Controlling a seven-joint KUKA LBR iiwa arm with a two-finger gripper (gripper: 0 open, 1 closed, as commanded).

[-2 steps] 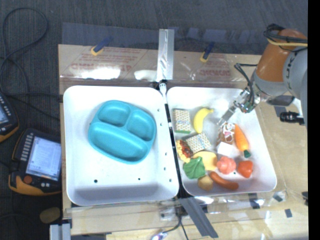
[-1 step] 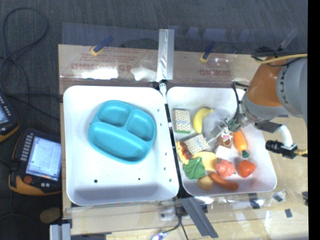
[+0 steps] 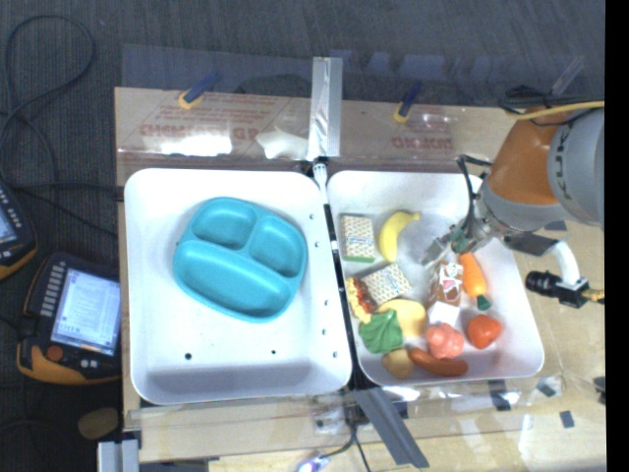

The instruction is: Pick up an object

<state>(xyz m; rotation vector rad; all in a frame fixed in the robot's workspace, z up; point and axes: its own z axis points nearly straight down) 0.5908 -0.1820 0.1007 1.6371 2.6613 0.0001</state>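
gripper (image 3: 454,241) low in right bin (image 3: 526,357) over glossy plastic toy food, finger state can't tell; curved yellow banana (image 3: 395,231); smooth blue divided tray (image 3: 241,257) in left bin (image 3: 147,362).

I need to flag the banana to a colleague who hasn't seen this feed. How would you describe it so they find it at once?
Look in the right bin, the one crowded with toy food, not the one holding the blue divided plate. Near its upper middle lies the banana, beside a waffle-patterned cracker. It is the curved, plain yellow piece there.
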